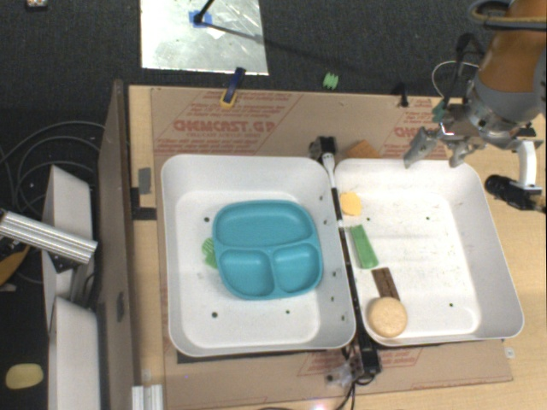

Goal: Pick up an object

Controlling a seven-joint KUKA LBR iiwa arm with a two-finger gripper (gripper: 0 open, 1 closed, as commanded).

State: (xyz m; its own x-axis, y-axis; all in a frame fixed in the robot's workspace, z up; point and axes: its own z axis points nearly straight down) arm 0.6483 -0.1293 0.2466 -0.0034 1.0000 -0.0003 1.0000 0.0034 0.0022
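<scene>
above the right white bin's [479,229] far rim, the two-finger gripper [438,150] hangs with fingers spread wide, holding nothing. the yellow block [350,203], green strip [364,247], brown bar [384,281] and round tan piece [387,317] hug the left wall, likely blocking a finger; the floor's middle lies open

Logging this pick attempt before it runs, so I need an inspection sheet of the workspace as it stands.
Surface: two white bins, left bin, right bin, on brown board.
Job's things: blue tray in left bin; yellow piece, green strip, brown bar, tan round along right bin's left side.
Clutter: green bit beside tray.
Tool: above right bin's far rim, holding nothing.
Cables: black coils at left.
Surroundings: foil sheet.
</scene>
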